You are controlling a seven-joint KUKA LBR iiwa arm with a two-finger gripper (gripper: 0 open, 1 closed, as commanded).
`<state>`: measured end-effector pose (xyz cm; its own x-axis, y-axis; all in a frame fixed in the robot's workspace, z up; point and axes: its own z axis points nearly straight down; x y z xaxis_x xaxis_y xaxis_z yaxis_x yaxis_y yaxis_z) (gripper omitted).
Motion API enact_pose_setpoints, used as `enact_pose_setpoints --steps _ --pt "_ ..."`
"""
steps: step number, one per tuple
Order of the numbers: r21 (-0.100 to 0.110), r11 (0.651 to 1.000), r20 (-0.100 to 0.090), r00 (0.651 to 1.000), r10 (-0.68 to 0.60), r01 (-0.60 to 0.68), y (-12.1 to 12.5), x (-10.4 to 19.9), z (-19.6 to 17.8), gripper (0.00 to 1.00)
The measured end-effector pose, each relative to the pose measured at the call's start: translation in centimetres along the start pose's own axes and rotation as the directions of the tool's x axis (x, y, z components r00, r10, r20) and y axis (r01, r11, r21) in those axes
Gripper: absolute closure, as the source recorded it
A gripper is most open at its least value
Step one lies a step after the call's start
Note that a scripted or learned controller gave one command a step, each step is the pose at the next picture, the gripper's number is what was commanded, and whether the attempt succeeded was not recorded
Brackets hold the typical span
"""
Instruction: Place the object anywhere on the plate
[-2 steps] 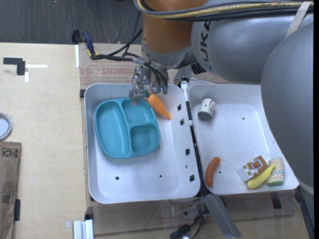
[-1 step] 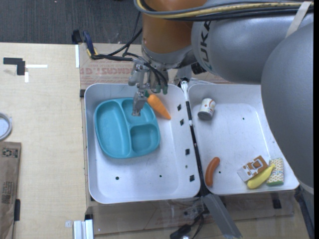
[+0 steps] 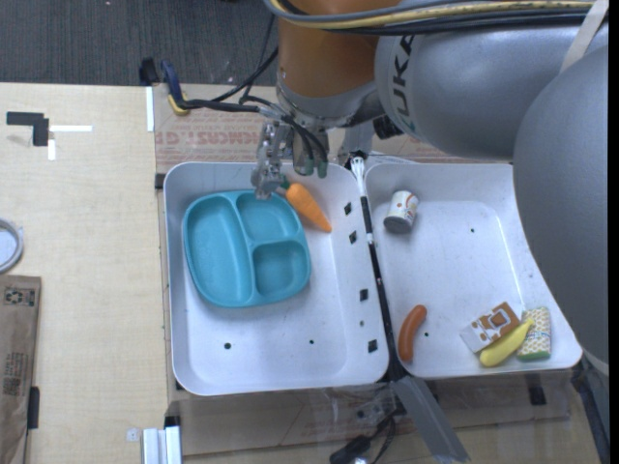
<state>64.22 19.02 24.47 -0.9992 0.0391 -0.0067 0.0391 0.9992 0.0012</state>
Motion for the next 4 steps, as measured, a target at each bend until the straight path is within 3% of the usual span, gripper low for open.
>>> enact_pose_setpoints --steps 1,2,3,4 --pt "0.000 1.000 0.000 1.000 0.000 0.000 0.0 0.0 0.0 0.00" --pt "-0.002 1.000 0.005 1.000 0.000 0.000 0.0 -0.1 -1.0 1.00" --pt "-0.001 1.000 0.004 1.000 0.001 -0.001 0.0 -0.1 -1.0 0.00" --pt "-0.003 1.000 0.009 1.000 0.001 -0.001 0.0 -0.2 -2.0 1.00"
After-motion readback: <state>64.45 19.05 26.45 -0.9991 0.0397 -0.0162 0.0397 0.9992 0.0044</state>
